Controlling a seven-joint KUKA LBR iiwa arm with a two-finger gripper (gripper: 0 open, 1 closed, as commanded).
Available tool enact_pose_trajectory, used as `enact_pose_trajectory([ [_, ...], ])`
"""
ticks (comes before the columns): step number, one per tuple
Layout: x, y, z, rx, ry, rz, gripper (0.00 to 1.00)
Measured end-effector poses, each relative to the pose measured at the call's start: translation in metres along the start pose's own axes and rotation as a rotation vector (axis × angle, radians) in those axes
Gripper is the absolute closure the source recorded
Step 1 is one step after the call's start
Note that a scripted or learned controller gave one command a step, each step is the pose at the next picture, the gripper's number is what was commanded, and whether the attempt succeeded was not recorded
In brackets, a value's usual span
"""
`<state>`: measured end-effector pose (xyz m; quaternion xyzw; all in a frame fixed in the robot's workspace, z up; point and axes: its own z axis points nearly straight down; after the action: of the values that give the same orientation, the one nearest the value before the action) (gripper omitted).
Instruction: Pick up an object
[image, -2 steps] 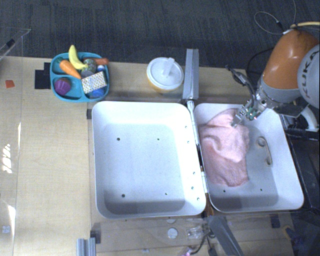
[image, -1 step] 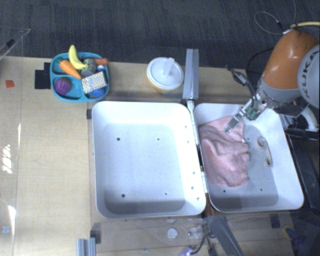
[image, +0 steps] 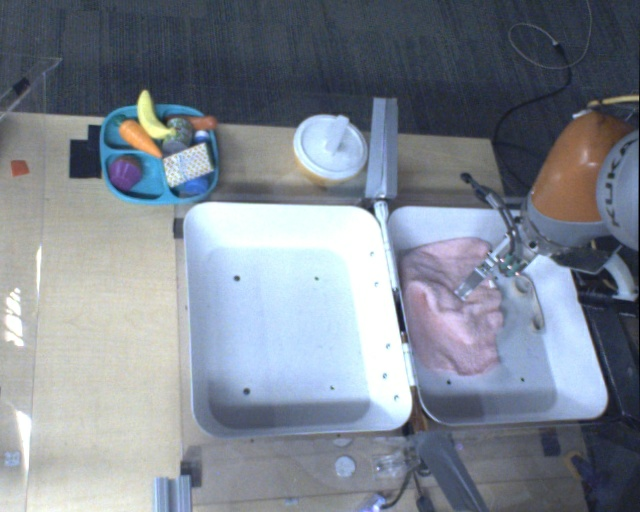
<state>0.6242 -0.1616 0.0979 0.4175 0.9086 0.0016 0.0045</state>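
Observation:
A crumpled pink cloth lies in the right bin, covering its left and middle floor. My gripper hangs low over the cloth's right edge, with the orange-banded arm coming in from the right. Its fingers are spread open. One fingertip rests over the cloth, the other over the bare bin floor beside it. Nothing is held between them.
The left bin sits beside the right one, split from it by a metal rail. Behind the bins stand a white lidded cup and a blue tray of toy food. Cables trail at the back right.

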Motion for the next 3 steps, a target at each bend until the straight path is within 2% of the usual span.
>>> enact_pose_trajectory([
  [1, 0.018, 0.010, 0.006, -0.005, -0.009, -0.026, 0.00],
  [2, 0.017, 0.013, -0.004, -0.009, -0.009, -0.026, 1.00],
  [3, 0.000, 0.034, -0.100, 0.004, 0.001, 0.433, 1.00],
])
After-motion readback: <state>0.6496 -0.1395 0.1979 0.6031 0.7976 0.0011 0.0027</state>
